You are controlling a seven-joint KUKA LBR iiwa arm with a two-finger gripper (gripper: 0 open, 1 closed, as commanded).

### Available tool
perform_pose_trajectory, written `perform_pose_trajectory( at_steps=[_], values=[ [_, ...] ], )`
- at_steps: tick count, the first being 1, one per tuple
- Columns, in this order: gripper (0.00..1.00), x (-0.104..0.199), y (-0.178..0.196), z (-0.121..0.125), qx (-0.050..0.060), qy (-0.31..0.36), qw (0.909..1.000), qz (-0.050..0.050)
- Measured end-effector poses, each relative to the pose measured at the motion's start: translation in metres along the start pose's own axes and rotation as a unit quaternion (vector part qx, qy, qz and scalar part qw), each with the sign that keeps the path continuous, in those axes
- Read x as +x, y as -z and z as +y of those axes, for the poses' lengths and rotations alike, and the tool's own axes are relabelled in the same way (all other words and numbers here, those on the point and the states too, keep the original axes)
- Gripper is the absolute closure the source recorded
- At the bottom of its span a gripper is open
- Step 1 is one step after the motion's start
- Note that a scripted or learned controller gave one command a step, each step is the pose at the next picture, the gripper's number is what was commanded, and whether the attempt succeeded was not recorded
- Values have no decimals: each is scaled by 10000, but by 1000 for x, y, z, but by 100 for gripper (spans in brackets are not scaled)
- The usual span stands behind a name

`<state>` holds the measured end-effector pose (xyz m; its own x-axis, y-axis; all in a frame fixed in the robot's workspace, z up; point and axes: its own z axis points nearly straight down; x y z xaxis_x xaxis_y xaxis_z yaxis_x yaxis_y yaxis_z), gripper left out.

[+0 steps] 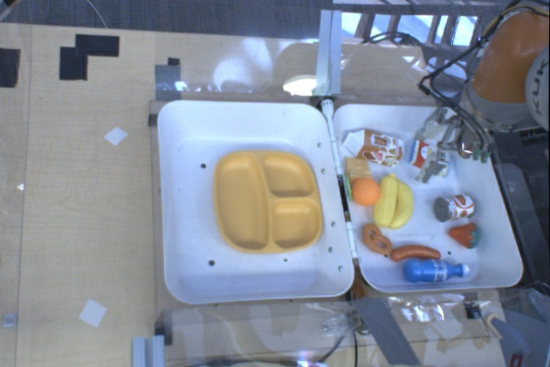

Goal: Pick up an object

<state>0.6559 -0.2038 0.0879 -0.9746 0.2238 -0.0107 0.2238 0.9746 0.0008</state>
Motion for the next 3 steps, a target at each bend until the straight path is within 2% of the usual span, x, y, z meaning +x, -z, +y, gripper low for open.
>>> perform_pose_trajectory(
  at_steps=[1,2,3],
  values=[
    [0,0,1,0,1,-2,10000,-7],
    [0,26,76,-8,1,-2595,9657,-21],
    [0,73,103,-19,13,-4292,9032,13]
  ],
)
